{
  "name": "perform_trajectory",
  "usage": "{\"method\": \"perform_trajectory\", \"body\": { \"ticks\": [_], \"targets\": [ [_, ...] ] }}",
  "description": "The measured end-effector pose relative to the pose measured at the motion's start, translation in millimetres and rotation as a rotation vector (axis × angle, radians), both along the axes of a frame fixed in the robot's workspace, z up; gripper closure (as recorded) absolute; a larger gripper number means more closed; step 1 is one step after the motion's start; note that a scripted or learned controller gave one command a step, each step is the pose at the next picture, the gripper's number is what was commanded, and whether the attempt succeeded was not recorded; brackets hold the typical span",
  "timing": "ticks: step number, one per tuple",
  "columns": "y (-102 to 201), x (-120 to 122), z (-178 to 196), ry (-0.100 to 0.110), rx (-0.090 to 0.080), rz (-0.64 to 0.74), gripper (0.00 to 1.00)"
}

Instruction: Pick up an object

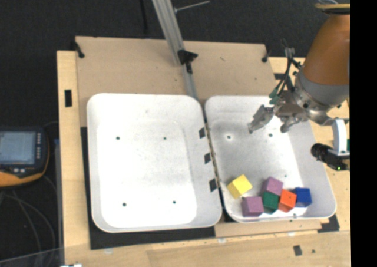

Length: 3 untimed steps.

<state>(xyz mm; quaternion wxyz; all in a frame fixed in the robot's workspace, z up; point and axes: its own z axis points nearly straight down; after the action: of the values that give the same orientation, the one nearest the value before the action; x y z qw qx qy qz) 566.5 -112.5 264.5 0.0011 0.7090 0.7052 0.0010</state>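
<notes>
Several small blocks lie in the near end of the right bin [235, 119]: a yellow block [240, 186], two purple blocks [273, 186] [253, 205], a green block [270, 201], an orange block [287, 200] and a blue block [302, 196]. My gripper [272, 119] hangs over the far half of that bin, well above and behind the blocks. Its two fingers [258, 119] are spread apart with nothing between them.
The left bin [106, 112] lies beside the right one, with a row of dark clips along the shared edge. A slanted metal rail [168, 18] rises from behind the bins. A handheld pendant [20, 152] rests off the bench at far left.
</notes>
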Motion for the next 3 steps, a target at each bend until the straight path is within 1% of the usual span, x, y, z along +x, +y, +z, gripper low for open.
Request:
{"method": "perform_trajectory", "body": {
  "ticks": [1,2,3],
  "targets": [
    [87,-9,-71,0.007,0.003,0.013,0.00],
    [82,-7,-57,-0.002,0.001,0.002,1.00],
    [89,-23,-68,0.003,-0.001,0.000,1.00]
  ]
}}
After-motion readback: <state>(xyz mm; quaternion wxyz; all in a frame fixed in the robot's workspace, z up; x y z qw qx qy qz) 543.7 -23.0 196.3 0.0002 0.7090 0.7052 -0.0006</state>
